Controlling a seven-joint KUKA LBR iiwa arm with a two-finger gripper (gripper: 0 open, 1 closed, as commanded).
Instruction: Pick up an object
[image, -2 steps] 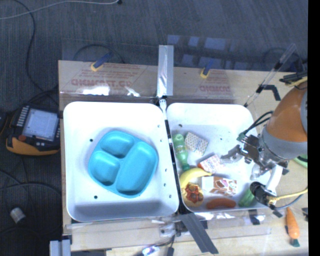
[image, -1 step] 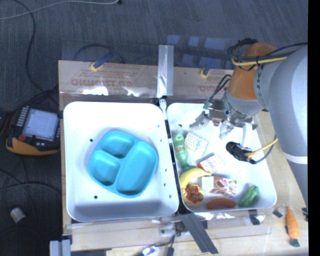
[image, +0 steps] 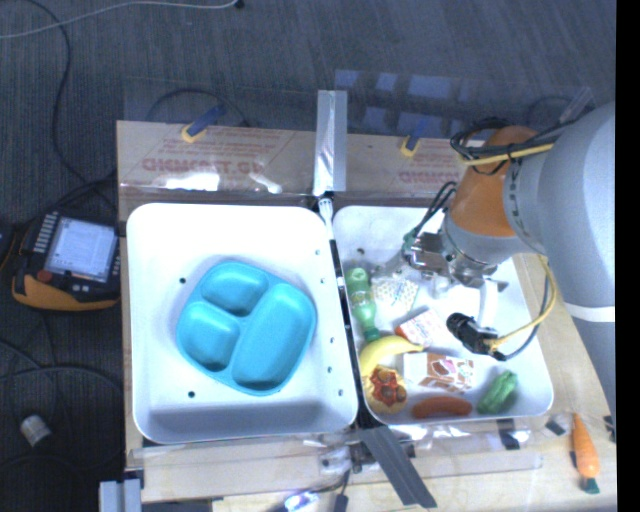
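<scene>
So the arm (image: 560, 200) comes in from the right and the gripper (image: 440, 258) sits low over the back part of the right bin (image: 375, 228). Honestly can't tell if it's wide or narrow from this angle, since the wrist covers it. Nothing visibly held either.

All the pickable stuff is crowded in that right bin, mostly toward the front:
- a green bottle (image: 360, 290) along the left wall, near the divider
- a white mesh pouch (image: 395, 292) just beside the bottle, and the closest thing to the gripper
- a red and white packet (image: 418, 327) a bit in front of the pouch
- a banana (image: 385, 350) touching the packet's near edge
- a small carton (image: 440, 370) just right of the banana
- a red and yellow toy food piece (image: 387, 388) in the front left corner, right under the banana
- a sausage (image: 440, 407) lying along the front wall, in front of the carton
- a green pepper (image: 497, 390) in the front right corner

The left bin (image: 150, 235) holds one thing, a blue divided plate (image: 245, 325), sitting flat about in the middle and well apart from the gripper.

Off the bins, there's a handheld screen unit (image: 70, 255) on the floor to the left, and an orange carrot-looking thing (image: 585, 455) on the bench at the lower right.
</scene>
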